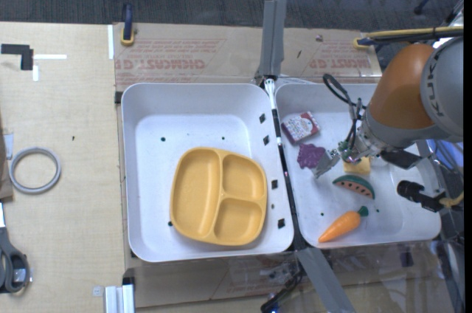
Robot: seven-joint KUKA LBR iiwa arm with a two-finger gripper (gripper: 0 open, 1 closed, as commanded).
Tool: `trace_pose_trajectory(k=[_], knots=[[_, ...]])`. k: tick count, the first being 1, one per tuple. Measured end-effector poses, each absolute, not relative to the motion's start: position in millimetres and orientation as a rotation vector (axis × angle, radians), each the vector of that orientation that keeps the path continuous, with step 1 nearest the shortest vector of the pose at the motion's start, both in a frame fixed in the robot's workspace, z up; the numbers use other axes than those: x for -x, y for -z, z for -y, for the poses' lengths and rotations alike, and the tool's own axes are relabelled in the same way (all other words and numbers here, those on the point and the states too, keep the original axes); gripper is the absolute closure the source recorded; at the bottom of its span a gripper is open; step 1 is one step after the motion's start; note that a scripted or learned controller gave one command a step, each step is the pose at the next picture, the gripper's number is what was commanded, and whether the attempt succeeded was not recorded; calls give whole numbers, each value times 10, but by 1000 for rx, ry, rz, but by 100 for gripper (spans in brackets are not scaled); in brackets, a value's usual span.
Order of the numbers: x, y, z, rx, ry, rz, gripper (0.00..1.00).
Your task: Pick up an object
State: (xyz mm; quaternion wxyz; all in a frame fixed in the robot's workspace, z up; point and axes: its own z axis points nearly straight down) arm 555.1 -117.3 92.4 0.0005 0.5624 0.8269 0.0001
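Hand [330,162] low in right bin [413,226], grip unclear, beside purple grapes [310,154], watermelon slice [354,186], carrot [342,224].

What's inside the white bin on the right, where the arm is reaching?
The right bin holds a carrot, a watermelon slice, purple grapes and a red packet. Something yellow lies partly hidden under the gripper, so I cannot name it.

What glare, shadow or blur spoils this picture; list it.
Camera view: lighting is soft and even; the left bin shows no harsh glare; the yellow plate casts a faint shadow at its lower edge; the carrot and watermelon slice look sharp; the arm is slightly soft and shades the spot around the gripper.
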Motion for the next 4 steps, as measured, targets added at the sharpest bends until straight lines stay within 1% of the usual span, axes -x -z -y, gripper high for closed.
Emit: trace_pose_trajectory(k=[1,2,3,4], knots=[[-5553,-1011,1179,-1769,0,-2594,100],[-5553,-1011,1179,-1769,0,-2595,0],[-5556,-1101,1188,-1772,0,-2592,100],[-5557,-1101,1187,-1772,0,-2592,0]])
